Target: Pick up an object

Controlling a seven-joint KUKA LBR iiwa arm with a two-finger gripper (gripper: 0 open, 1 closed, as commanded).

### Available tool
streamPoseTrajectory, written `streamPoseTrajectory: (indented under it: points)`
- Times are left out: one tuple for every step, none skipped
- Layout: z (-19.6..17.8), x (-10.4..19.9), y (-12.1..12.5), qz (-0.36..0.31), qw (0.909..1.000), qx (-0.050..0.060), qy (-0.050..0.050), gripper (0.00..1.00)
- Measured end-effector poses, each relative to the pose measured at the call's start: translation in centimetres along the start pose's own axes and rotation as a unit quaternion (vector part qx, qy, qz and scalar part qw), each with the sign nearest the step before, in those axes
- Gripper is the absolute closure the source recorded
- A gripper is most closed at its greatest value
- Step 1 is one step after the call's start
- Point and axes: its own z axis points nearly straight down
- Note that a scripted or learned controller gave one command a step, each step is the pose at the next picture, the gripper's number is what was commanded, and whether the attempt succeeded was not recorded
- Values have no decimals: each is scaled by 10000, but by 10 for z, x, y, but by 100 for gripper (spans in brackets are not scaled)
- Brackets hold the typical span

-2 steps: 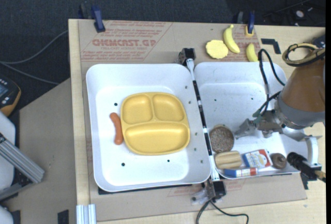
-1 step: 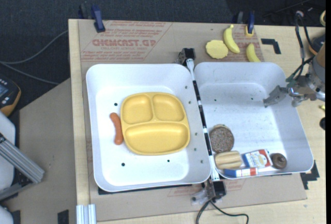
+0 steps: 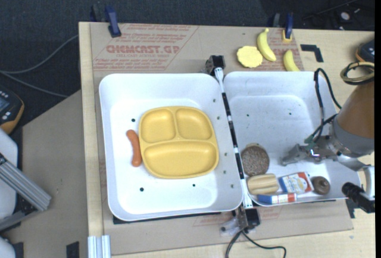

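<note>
The arm reaches into the right bin (image 3: 268,99), its gripper (image 3: 293,155) low over the floor, fingers seemingly slightly apart and gripping nothing. Just left lies a brown speckled patty (image 3: 255,159); a bun (image 3: 262,183), a carton (image 3: 294,184) and a chocolate doughnut (image 3: 321,185) crowd the near wall.

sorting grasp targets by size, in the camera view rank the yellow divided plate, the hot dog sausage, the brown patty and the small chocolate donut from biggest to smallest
1. yellow divided plate
2. sausage: longer than the patty but thin, so this order is unsure
3. brown patty
4. chocolate donut
</note>
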Motion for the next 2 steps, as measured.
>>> streamPoseTrajectory:
  points:
    - [-92, 77, 71, -54, 9999, -98, -26, 0]
    - [-19, 95, 25, 3, 10000, -30, -6, 0]
